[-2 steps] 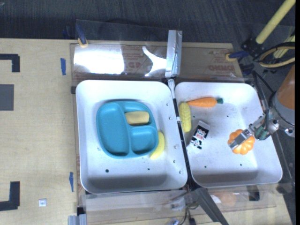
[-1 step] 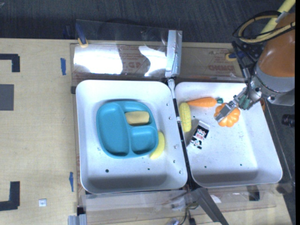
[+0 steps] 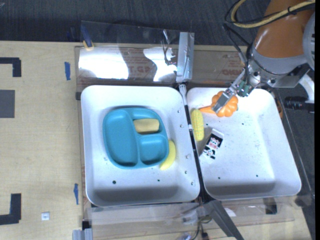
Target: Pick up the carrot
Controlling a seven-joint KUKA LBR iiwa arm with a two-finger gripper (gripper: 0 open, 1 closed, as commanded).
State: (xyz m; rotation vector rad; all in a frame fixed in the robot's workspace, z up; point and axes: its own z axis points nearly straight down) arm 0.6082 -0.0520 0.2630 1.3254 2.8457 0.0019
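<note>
**Gripper at the carrot in the right bin's far-left corner**

The carrot point(image 3: 220, 107) lies in the right bin point(image 3: 260, 149), close to its far edge and toward its far-left corner. It shows as an orange body with a thinner orange tip pointing left toward the wall shared with the other bin. The gripper point(image 3: 223, 102) sits directly over the fat end of it, with a fingertip seeming to touch or bracket the orange surface. The overlap hides how wide the jaws stand and whether they have closed on the carrot, so I cannot tell if it is held.

Just left of the carrot, an ear of corn point(image 3: 197, 124) lies along the left wall of the same bin, and a small black-and-white packet point(image 3: 212, 145) rests nearer the bin's middle. The left bin point(image 3: 100, 174) carries a blue divided plate point(image 3: 120, 139) with a pale yellow piece of food point(image 3: 147, 126) in one compartment and a banana point(image 3: 170, 156) tucked at the plate's near-right edge.

By my reading, the grasp itself is the step in hand: the arm point(image 3: 282, 24) is down at the target but no lift is evident. The next move calls for a firm close across the carrot's body, then a straight rise clear of the corn and the bin's far wall.
</note>
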